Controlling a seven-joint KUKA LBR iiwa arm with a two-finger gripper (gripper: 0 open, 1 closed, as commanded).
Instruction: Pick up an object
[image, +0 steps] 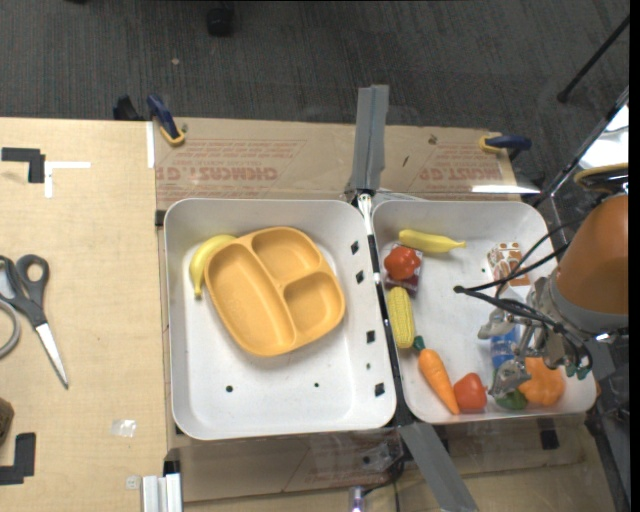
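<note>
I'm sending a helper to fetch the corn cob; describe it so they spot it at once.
Go to the right bin. Along its left wall, below the tomato and above the carrot, lies the corn cob. It is the only pale yellow, bumpy piece; the banana is smooth.

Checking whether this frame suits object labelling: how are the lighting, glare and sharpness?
Camera view: even, soft light with faint shadows; the left bin shows mild sheen but no blown glare; yellow plate, corn and carrot are crisp; the tool area is cluttered by cables and slightly soft.
</note>
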